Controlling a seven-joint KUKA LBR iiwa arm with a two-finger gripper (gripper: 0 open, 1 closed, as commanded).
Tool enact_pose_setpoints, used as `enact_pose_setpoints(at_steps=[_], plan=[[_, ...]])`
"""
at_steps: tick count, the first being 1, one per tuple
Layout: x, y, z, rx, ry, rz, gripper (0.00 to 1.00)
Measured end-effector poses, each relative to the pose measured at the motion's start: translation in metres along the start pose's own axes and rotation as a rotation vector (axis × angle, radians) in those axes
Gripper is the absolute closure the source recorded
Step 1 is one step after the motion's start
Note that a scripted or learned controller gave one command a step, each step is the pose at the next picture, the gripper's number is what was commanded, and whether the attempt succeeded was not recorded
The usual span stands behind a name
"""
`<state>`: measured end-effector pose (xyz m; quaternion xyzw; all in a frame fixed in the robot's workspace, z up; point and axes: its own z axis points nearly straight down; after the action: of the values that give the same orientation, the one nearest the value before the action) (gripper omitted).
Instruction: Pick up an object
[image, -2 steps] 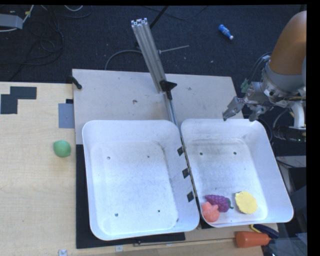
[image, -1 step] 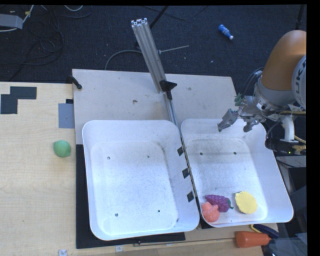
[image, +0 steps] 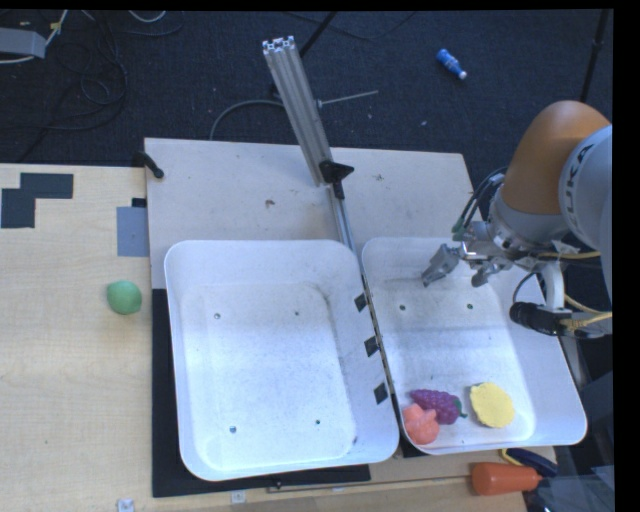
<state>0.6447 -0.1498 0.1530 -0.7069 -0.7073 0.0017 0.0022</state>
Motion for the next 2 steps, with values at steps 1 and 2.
enact_pose_setpoints(at_steps=[1, 2], plan=[[0.0, -0.003, 0.063, 0.0, 0.0, 0.0, 0.0], [-0.001, -0.001, 0.05, -0.006, -0.001, 0.002, 1.0]])
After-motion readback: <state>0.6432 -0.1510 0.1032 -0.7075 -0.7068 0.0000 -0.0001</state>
